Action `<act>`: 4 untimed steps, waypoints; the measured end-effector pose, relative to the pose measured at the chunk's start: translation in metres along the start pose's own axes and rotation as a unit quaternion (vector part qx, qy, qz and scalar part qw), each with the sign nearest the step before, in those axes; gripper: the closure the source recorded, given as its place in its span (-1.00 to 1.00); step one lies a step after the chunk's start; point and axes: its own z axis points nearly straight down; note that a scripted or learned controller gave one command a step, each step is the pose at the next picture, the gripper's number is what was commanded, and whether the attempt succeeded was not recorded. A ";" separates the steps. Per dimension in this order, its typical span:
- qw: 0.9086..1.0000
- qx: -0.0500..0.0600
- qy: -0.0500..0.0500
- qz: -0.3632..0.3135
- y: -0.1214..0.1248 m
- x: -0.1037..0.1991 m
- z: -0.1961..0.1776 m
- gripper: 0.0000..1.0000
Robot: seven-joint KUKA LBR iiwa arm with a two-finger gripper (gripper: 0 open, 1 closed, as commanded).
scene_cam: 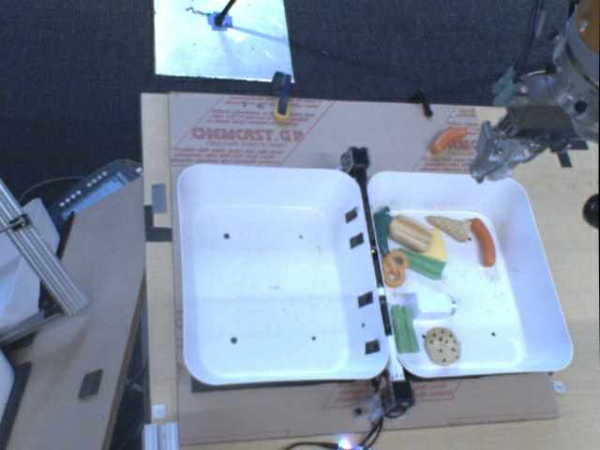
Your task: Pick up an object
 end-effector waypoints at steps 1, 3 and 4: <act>1.000 0.000 0.000 0.000 0.000 0.009 -0.005 1.00; 1.000 0.000 0.000 0.000 0.000 0.017 -0.020 1.00; 1.000 0.000 0.000 0.000 0.000 0.024 -0.020 1.00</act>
